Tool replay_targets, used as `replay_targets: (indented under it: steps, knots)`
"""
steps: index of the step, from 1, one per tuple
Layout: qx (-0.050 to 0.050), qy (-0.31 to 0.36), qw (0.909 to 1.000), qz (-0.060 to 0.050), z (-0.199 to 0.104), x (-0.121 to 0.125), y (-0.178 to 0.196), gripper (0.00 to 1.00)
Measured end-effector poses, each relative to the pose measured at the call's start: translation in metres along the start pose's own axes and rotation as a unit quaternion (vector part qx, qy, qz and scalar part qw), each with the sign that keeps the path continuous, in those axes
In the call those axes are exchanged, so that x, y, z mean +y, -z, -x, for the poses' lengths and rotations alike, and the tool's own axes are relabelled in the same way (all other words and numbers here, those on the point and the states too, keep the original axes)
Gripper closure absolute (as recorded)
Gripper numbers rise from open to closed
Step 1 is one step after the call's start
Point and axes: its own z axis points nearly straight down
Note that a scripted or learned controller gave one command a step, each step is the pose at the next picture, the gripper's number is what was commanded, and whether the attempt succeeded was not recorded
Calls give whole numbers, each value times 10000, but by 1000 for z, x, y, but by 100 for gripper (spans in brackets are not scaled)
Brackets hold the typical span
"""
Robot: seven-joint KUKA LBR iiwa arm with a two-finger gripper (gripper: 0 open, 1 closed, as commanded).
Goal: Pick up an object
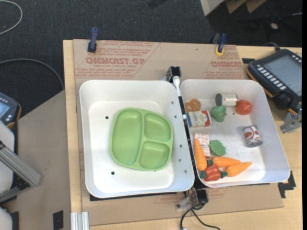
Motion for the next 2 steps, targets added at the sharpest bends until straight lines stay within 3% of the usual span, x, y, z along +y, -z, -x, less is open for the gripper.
replay_targets:
  steps: [1,2]
  knots:
    - [49,56,10000,-18,-101,0,-185,100]
    - [25,34,10000,1,-97,0,-171,100]
